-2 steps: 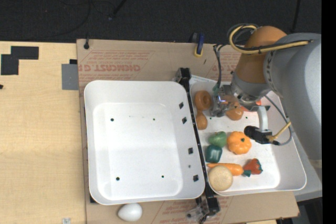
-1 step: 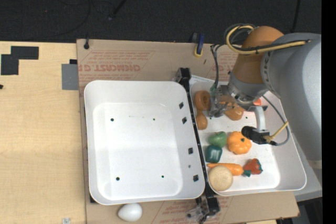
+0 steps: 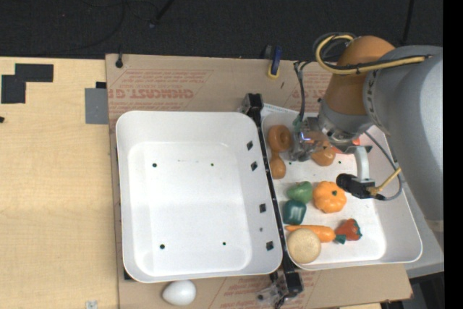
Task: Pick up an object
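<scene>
The grey arm with the orange band [image 3: 376, 83] reaches in from the right over the right-hand shallow white bin [image 3: 394, 246]. The left-hand shallow white bin [image 3: 184, 192] lies beside it. The two-finger gripper [image 3: 307, 145] sits low at the right bin's far end; its grip state cannot be determined. Beside it lies a brown rounded toy [image 3: 279, 138]. Nearer: an orange pumpkin toy [image 3: 329, 197], a green pepper toy [image 3: 300, 192], a beige round toy [image 3: 304, 245].
</scene>
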